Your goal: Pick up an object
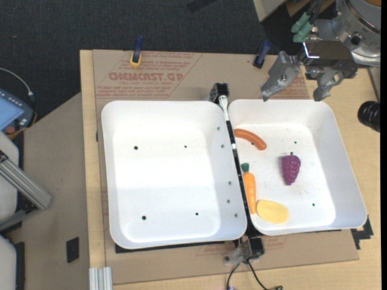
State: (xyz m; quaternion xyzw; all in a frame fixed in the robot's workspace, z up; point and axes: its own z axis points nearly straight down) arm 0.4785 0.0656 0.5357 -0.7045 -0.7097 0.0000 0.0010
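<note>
Two white bins (121,125); one sausage (250,138), one grape bunch (291,168), one carrot (249,187), one yellow slice (273,211).

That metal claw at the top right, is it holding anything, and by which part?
Nothing is held. The grey two-finger gripper hangs open above the far rim of the right-hand white bin, with only air between its fingers.

Pretty clearly a robotics lab: two white bins (121,162) clamped onto a cardboard-covered surface (91,101), with cables (242,277) trailing off the front edge.
</note>
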